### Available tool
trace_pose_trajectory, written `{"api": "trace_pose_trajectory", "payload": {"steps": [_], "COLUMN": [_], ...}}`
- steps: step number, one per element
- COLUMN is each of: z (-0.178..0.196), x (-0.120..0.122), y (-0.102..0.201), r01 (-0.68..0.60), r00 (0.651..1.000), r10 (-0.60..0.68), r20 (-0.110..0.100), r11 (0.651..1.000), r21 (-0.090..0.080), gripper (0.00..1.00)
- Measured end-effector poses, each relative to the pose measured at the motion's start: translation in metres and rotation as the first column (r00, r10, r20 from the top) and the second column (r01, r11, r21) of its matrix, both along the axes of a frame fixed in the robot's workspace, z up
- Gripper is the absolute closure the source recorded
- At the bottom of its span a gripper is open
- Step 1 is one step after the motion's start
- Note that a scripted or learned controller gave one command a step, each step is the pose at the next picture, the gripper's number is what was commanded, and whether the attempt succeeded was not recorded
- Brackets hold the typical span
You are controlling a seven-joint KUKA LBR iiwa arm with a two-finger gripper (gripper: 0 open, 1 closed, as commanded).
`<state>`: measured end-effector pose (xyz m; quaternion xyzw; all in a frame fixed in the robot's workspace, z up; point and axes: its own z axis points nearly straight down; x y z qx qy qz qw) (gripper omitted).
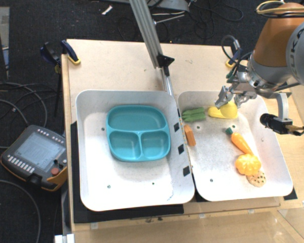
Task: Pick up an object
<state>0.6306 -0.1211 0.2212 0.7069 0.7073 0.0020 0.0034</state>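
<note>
Approach step: we see the two-finger gripper (227, 99) poised over the yellow plastic banana-like toy (223, 112); its opening we cannot tell. Next, we judge, descend and close.

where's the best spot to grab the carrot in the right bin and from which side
Grip the carrot across its thick orange middle, coming straight down from above. It lies flat on the floor of the right bin, slanted, green top toward the far side. There looks to be bare floor on both long sides, so fingers set across its narrow width should fit. The yellow piece sits near its tip.
</note>
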Motion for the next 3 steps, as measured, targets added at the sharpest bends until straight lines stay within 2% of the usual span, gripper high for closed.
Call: {"api": "trace_pose_trajectory", "payload": {"steps": [1, 2, 3], "z": [-0.001, 0.01, 0.001], "x": [0.001, 0.003, -0.002], "y": [0.0, 0.05, 0.109], "r01": [-0.001, -0.008, -0.008], "r00": [1.0, 1.0, 1.0], "r10": [0.001, 0.008, 0.008], "r20": [-0.005, -0.005, -0.009], "r11": [1.0, 1.0, 1.0], "r21": [0.001, 0.003, 0.004], "gripper": [1.0, 1.0, 1.0]}}
